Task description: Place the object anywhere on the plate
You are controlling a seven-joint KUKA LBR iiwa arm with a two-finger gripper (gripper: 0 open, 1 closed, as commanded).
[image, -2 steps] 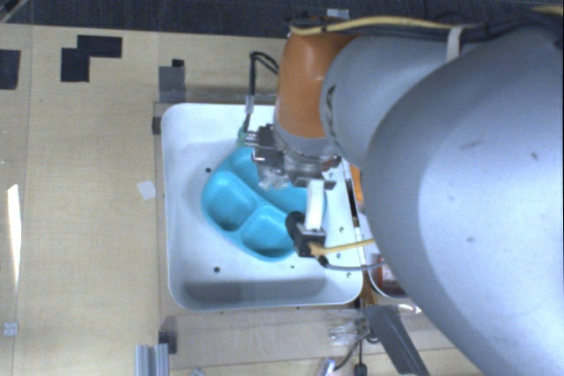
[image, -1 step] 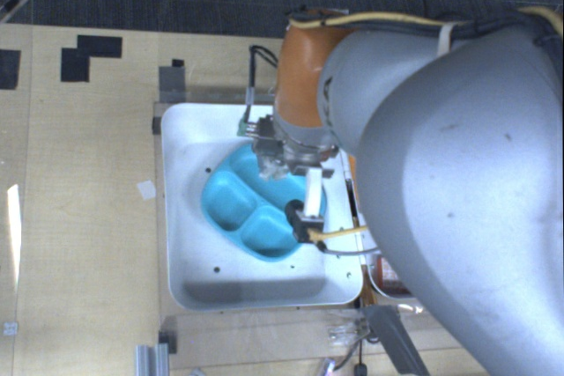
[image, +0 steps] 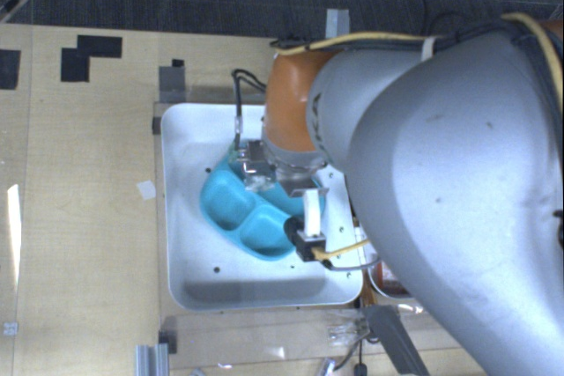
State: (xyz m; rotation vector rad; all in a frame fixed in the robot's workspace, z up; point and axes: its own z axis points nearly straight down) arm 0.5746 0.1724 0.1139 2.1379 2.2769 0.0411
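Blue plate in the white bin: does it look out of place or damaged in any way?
No damage shows. The blue divided plastic plate lies skewed, cornerwise, in the shallow white bin, partly hidden under the grey arm's wrist.

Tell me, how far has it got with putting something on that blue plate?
Done: the arm has reached into the left white bin, and its gripper hangs over the blue divided plate's upper edge. In hand: I cannot tell; the wrist hides the fingers and any object. Left: nothing lies in the plate's visible compartments, so placing is not confirmed.
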